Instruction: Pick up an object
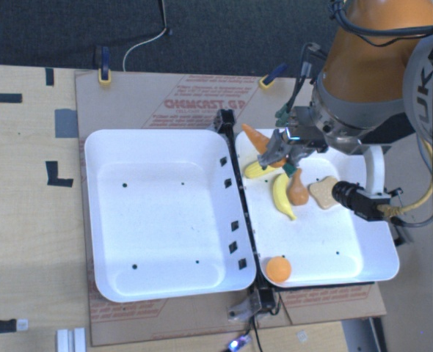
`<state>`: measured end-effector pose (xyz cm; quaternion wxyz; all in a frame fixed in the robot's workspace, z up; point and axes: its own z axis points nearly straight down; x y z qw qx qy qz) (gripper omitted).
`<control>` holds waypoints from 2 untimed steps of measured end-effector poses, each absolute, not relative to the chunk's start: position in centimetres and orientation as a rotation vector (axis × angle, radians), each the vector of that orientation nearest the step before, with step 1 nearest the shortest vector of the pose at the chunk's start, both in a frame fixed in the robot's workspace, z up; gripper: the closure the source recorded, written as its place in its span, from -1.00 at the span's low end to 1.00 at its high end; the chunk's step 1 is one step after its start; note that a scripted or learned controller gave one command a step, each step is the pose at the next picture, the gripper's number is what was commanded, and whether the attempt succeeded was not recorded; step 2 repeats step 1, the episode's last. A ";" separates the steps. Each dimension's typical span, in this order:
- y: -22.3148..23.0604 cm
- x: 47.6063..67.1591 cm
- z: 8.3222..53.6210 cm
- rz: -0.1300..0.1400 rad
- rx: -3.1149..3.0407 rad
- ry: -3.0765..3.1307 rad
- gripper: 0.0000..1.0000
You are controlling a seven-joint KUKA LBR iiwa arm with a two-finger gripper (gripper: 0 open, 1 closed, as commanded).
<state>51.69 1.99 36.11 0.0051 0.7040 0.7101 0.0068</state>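
I judge the banana [282, 196], mid right bin [363, 270], light, stiff, slick; grip its middle. Gripper [279, 151] state: can't tell.

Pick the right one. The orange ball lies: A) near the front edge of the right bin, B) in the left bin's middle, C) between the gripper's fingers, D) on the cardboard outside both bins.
A: the orange ball sits alone near the front rim of the right bin, well apart from the gripper over the bananas.
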 end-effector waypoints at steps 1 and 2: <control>1.9 47.9 20.7 -0.023 2.232 2.230 1.00; 1.9 47.9 20.7 -0.023 2.232 2.230 1.00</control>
